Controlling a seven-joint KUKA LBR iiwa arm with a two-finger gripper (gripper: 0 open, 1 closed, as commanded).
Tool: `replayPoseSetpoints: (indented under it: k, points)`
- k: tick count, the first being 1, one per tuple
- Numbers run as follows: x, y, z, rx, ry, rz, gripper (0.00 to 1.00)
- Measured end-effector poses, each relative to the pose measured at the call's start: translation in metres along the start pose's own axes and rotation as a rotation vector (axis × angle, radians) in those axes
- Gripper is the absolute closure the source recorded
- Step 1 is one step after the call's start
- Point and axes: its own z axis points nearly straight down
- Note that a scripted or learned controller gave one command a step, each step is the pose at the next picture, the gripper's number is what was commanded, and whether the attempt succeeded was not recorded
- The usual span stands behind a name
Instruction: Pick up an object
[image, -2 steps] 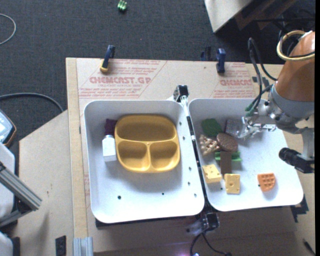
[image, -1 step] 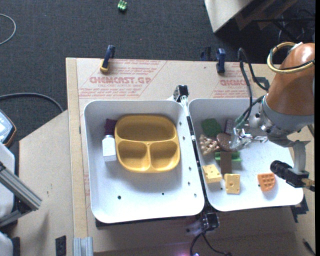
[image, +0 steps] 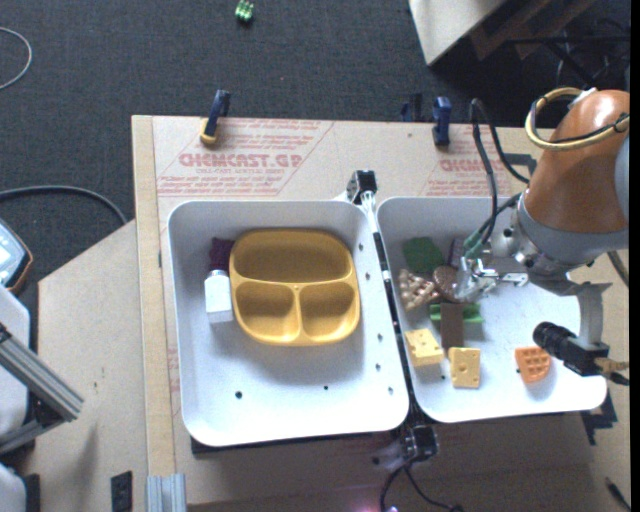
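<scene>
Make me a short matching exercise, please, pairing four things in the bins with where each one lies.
Things:
1. yellow tray
2. white bottle
3. orange waffle
4. gripper

Places:
A. right bin, near its front right corner
B. middle of the left bin
C. over the right bin, above the brown piece
D. left bin, at the tray's left edge

Pairs: 1-B, 2-D, 3-A, 4-C

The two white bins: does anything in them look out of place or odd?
Nothing looks spilled or damaged. The yellow divided tray sits slightly askew in the left bin, with a small white bottle squeezed against its left edge. The toy food in the right bin lies loosely scattered.
</scene>
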Motion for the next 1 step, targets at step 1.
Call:
replayPoseSetpoints:
  k: [1]
  points:
    - [0.0001, -0.0143, 0.0037, 0.000, 0.000, 0.001, 1.00]
